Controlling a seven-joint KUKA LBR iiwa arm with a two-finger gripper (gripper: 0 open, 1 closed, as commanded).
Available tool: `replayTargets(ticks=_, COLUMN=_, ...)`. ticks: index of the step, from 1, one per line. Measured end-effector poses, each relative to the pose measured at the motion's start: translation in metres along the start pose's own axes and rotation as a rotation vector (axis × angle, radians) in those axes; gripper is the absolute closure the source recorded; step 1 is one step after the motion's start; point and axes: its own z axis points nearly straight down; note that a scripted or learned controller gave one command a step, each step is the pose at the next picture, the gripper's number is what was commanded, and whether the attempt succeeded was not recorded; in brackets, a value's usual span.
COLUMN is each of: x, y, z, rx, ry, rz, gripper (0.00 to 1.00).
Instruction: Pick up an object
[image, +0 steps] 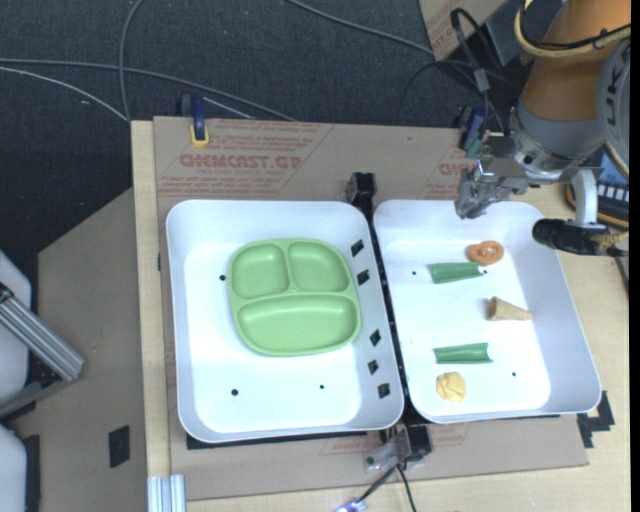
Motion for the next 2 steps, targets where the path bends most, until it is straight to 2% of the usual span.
replayTargets(ticks=1, x=0.051, y=0.003, z=-0.004, rx=-0.002, ry=0.000, rz=0.000, gripper=1.00)
replayTargets(ticks=2, x=0.104, y=0.012, z=0.014, rx=0.001, ry=0.000, rz=0.000, gripper=1.00)
